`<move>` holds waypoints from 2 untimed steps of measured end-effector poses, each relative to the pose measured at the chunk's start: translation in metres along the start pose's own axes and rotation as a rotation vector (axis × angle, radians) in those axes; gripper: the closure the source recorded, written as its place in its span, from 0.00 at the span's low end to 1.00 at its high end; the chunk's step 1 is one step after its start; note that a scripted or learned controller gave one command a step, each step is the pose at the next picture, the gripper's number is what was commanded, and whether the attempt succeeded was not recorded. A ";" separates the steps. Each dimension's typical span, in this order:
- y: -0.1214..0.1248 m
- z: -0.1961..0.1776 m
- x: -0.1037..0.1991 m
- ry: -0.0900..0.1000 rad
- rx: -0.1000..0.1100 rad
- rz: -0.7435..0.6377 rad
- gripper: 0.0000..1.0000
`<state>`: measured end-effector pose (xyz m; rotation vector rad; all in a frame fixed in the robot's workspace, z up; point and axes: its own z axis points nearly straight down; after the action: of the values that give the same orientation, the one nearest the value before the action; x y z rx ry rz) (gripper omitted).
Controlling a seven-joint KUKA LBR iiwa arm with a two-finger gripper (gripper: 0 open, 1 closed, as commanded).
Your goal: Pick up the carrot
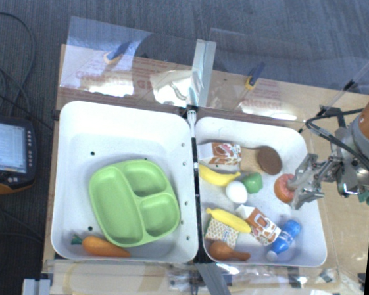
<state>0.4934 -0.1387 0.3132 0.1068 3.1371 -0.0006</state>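
My tool (307, 183) hangs spread at the right bin's right edge; the carrot (101, 247) lies far across, left bin's front corner.

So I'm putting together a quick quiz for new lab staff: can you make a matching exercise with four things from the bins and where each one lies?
Things:
1. carrot
2. green divided plate
3. blue bottle
4. brown round item

Places:
A. right bin, far side, beside the small carton
B. left bin, near corner, in front of the plate
C. right bin, near right corner
D. left bin, middle

Pairs: 1-B, 2-D, 3-C, 4-A
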 end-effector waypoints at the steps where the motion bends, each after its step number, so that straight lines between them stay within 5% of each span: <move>1: 0.055 -0.006 0.012 -0.001 -0.001 -0.263 1.00; 2: 0.119 -0.029 -0.027 -0.002 -0.002 -0.517 1.00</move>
<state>0.5285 -0.0223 0.3420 -0.6985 3.0586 0.0015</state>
